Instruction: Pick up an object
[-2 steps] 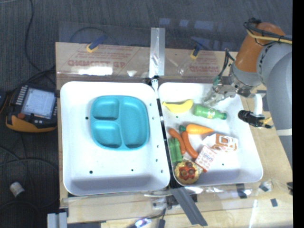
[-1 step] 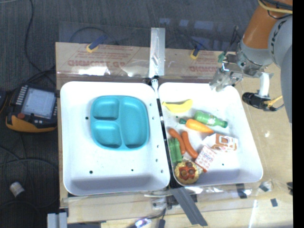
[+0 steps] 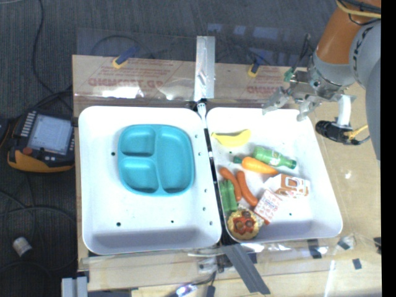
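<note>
From the overhead camera you see the gripper [image 3: 289, 106] hovering over the far right corner of the right bin [image 3: 322, 184], its jaws spread apart and holding nothing. The banana [image 3: 231, 138] lies nearest, to the left and slightly nearer, long axis running left-right.

No legible text anywhere.

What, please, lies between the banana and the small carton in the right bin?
In the camera view, a green bottle and a carrot lie side by side between the banana and the small carton.
</note>
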Controlling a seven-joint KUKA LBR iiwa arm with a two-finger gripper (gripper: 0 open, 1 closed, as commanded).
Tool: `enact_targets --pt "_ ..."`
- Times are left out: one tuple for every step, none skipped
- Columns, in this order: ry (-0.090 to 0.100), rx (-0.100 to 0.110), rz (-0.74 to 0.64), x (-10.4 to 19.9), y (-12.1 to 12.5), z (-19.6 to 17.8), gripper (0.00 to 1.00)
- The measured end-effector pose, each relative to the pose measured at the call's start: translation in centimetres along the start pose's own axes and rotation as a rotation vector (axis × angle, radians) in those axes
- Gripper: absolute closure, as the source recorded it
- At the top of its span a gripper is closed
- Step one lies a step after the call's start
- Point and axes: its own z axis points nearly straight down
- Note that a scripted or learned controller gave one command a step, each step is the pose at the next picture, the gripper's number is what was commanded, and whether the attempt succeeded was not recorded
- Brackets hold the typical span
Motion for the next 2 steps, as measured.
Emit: enact_targets --pt "0.002 0.002 -0.217 4.3 -0.7 10.7 0.00" --pt "-0.002 -0.012 -0.213 5.0 -5.1 12.0 0.00"
